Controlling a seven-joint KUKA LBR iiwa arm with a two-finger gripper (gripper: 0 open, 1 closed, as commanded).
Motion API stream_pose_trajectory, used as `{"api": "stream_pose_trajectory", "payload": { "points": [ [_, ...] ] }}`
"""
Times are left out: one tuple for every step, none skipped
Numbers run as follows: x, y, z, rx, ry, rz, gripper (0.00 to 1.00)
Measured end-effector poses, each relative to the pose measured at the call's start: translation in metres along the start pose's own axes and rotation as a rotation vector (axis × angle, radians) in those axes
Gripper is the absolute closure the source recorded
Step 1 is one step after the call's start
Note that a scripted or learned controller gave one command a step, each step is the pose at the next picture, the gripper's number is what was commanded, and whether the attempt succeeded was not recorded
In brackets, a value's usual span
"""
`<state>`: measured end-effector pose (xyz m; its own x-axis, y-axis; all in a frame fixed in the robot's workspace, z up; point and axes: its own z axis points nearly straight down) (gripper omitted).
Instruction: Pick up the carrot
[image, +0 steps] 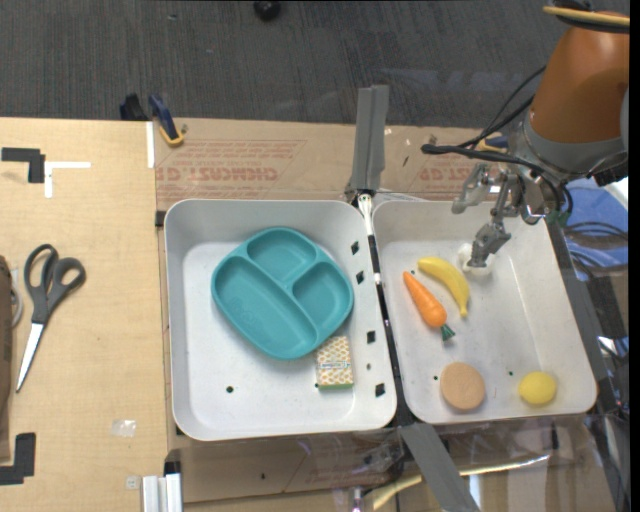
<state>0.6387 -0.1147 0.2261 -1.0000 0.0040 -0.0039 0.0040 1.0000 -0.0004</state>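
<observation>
The orange carrot (424, 299) lies slanted in the right bin (560, 300), near its left wall, with its green tip toward the front. A yellow banana (447, 282) rests right beside it, touching or almost touching. My gripper (476, 225) hangs over the bin's back part, up and to the right of the carrot and just behind the banana. Its fingers (485, 245) are open and hold nothing.
A tan round item (463, 386) and a yellow lemon (538, 388) sit at the right bin's front. The left bin (190, 330) holds a teal divided plate (283, 291) and a small yellow-green block (335, 362). Scissors (45, 290) lie on the bench at far left.
</observation>
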Motion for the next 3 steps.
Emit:
{"api": "stream_pose_trajectory", "payload": {
  "points": [
    [-0.005, 0.020, 0.092, 0.000, 0.001, -0.011, 0.00],
    [-0.007, 0.020, 0.081, 0.002, -0.006, -0.013, 1.00],
    [-0.021, 0.041, -0.011, 0.001, -0.001, 0.355, 1.00]
  ]
}}
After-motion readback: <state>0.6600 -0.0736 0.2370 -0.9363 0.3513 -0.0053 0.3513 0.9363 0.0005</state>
